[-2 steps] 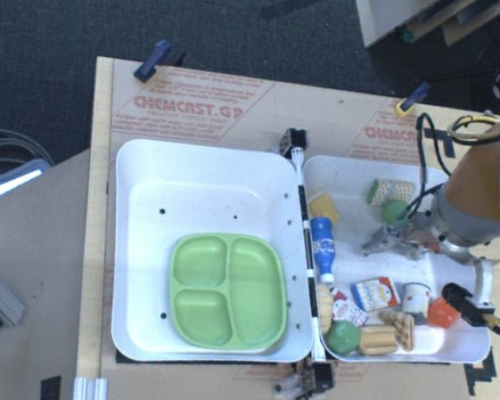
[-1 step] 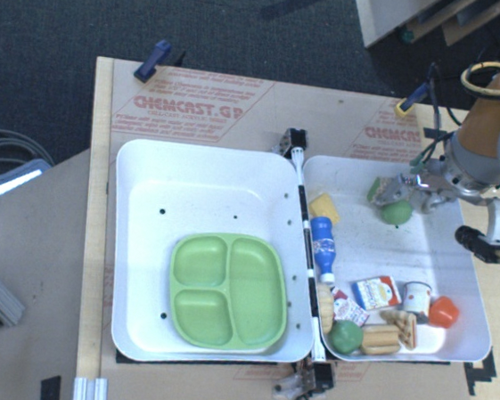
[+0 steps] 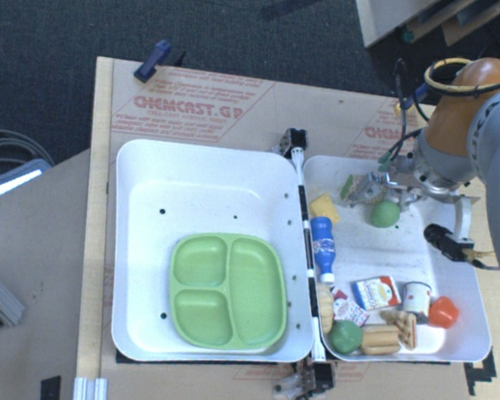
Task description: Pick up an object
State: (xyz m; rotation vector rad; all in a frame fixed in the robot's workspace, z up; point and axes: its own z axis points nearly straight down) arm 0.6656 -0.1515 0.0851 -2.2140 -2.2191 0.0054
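The right bin [image 3: 477, 330] holds several small items. A green ball [image 3: 385, 214] lies near its far side. My gripper [image 3: 384, 190] hangs right over that ball, at its far edge, and I cannot see whether it touches the ball. The grey arm with its orange band [image 3: 462, 111] comes down from the upper right. A yellow piece [image 3: 323, 205] and a blue bottle [image 3: 322, 246] lie along the bin's left wall. Near the front are a red and white carton [image 3: 374, 294], a white can [image 3: 416, 297], an orange object [image 3: 443, 311], a second green ball [image 3: 345, 337] and tan sticks [image 3: 389, 334].
The left bin [image 3: 144, 183] holds a green divided plate [image 3: 226, 289]. A black part [image 3: 447, 241] sticks out just right of the gripper. A blue clip [image 3: 152, 60] lies on the board behind the bins. Cables lie on the floor at far left.
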